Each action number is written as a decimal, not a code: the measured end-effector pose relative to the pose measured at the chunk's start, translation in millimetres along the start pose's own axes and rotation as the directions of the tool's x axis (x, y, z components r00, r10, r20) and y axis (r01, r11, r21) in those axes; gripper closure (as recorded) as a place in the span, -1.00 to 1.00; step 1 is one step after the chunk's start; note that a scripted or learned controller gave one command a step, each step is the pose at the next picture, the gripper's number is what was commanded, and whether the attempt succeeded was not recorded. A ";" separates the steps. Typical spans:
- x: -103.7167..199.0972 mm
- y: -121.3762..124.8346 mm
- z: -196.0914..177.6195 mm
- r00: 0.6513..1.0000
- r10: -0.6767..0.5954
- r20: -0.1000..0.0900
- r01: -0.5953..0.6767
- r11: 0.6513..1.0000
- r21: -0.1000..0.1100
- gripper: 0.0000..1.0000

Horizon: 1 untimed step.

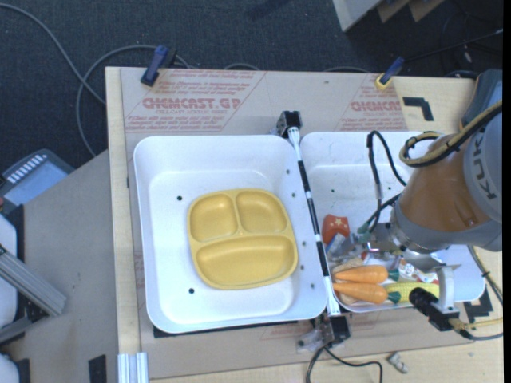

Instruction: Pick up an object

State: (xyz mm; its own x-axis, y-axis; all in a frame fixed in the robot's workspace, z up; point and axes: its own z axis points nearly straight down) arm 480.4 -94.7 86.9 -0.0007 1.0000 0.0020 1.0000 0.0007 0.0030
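Observation:
In the left bin (160, 174) lies a yellow divided plate (239, 238) with three compartments. The right bin (343, 154) holds small toys along its near edge: two orange carrots (363, 284), a red piece (335, 227), and a yellow and green piece (415, 295). The arm's wrist, with its orange band (435, 194), hangs low over the near right part of that bin. My gripper (389, 255) points down among the toys, just above the carrots. The wrist hides its fingertips.
A black divider bar (307, 206) separates the two bins. Cables (399, 154) loop around the wrist over the right bin. The bench's cardboard surface (207, 102) runs behind the bins, with clips at its far edge.

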 end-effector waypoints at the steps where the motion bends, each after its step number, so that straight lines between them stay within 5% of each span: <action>1: -24.9 90.0 -1.3 1.000 0.002 0.004 -0.001 1.000 -0.007 -1.00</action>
State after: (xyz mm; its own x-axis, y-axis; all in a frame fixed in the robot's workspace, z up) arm 570.4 -119.5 88.5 0.0008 1.0000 -0.0019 0.9999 -0.0008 0.0102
